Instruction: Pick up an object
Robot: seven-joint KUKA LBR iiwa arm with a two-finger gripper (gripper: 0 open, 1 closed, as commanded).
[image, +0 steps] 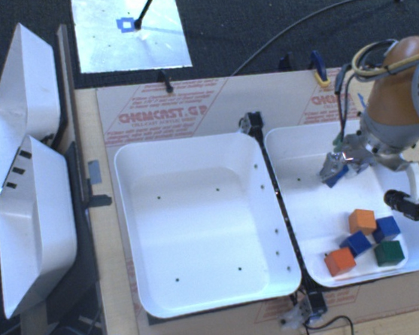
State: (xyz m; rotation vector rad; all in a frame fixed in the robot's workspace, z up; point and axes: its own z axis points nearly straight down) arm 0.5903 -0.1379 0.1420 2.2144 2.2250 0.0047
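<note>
White right bin point(298, 152): gripper point(336, 168) tip blurred, something blue there.

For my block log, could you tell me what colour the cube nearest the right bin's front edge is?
Green, seen clearly in the camera view.

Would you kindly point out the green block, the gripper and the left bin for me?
green block point(389, 253), camera view, its top face.
gripper point(334, 172), camera view, midway between its fingertips.
left bin point(201, 224), camera view, its bare floor.
</note>
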